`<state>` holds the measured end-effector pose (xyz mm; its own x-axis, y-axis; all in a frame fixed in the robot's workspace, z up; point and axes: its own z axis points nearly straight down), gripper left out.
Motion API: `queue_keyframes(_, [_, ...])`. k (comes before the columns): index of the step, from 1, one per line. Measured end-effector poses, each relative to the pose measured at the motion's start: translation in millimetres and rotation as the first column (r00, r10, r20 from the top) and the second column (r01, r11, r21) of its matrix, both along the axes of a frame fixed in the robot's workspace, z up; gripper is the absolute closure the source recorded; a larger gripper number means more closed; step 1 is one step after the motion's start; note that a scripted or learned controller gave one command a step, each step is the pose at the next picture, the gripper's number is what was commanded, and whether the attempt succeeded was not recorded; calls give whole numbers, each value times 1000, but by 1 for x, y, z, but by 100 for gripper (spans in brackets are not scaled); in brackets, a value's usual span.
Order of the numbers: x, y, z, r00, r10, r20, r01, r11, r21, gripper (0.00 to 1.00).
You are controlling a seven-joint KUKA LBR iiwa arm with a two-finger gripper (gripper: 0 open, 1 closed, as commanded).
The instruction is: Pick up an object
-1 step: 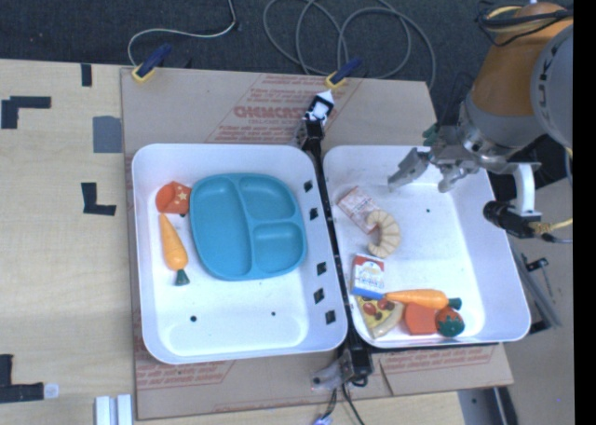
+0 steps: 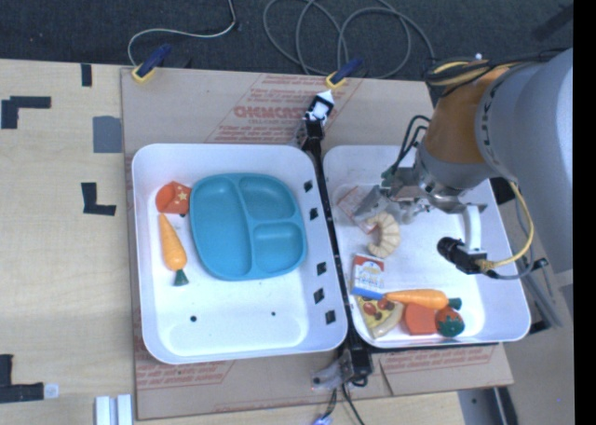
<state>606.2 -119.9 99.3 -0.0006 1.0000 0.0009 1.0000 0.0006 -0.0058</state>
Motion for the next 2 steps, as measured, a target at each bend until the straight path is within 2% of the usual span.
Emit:
queue_keyframes(1, [-2, 6, -14, 1000, 0, 7, 0, 1000, -4, 0])
queue_keyframes(2, [-2, 6, -4, 1000, 0, 8, 0, 1000, -3, 100])
